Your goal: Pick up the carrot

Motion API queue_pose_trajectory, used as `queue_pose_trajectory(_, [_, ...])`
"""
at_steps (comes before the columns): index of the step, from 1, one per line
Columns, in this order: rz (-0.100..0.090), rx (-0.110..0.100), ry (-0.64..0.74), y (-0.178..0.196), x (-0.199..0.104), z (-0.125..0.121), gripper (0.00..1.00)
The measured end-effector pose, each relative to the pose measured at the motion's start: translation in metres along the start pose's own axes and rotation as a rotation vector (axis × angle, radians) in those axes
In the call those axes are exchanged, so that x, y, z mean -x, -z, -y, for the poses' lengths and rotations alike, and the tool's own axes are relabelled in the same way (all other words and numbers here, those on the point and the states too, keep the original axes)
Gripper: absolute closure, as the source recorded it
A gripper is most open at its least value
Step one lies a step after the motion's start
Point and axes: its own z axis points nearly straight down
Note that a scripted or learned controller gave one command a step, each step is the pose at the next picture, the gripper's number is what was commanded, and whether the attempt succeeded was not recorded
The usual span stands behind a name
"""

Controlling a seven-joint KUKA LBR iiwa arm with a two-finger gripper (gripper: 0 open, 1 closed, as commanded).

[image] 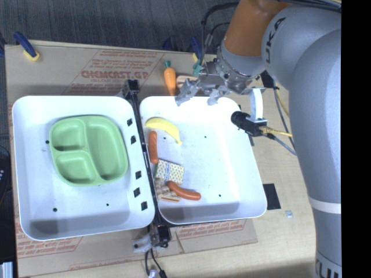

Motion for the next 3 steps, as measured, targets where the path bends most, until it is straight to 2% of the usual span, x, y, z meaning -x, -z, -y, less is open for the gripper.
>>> queue_pose_trajectory(1, [-0.002, -0.004, 0.114, -0.154, 0.032, -0.007, 0.00])
queue_pose_trajectory(2, [0.001, 0.004, 0.288, -0.022, -0.001, -0.014, 0.00])
queue_pose_trajectory(3, [0.001, 0.002, -0.020, 0.094, 0.010, -0.015, 0.00])
